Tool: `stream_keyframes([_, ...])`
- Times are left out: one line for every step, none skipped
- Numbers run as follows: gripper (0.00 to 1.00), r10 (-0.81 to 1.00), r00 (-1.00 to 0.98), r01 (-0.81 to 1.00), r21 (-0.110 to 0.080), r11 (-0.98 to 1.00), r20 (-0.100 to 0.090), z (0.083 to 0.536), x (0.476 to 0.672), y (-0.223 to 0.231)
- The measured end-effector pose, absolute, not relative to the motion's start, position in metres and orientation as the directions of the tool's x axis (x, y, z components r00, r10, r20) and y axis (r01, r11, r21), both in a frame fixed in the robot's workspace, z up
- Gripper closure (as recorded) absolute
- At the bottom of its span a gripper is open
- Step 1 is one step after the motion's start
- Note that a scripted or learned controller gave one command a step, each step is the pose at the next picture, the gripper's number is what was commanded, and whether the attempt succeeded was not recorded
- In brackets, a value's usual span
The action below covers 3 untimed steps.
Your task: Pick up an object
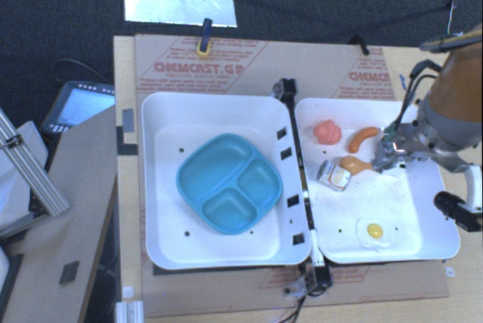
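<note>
The small orange piece [353, 163] lies mid-bin in the right bin [434, 238], touching a silver packet [333, 175]. The gripper [386, 154] sits just beside it, toward the right wall. This looks like the approach; next comes a clean close around it. Open floor lies toward the near edge, by the fried egg [374, 232].

Right bin [430, 197] contents: pink lump [327, 131], orange sausage [363, 137], orange piece [353, 163], small can [333, 174] (on its side). Fried egg [374, 232] lies nearer the front.
</note>
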State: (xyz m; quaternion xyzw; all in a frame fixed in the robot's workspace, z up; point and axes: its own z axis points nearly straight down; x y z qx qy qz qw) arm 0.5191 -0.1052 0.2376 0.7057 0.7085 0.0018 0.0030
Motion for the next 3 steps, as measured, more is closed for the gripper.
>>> stream_keyframes([1.00, 1.000, -0.011, 1.000, 0.003, 0.011, 0.003, 0.241, 0.520, -0.042])
stream_keyframes([1.00, 1.000, -0.011, 1.000, 0.002, 0.011, 0.003, 0.245, 0.519, 0.019])
stream_keyframes([1.00, 1.000, -0.010, 1.000, 0.001, 0.010, 0.002, 0.248, 0.516, 0.066])
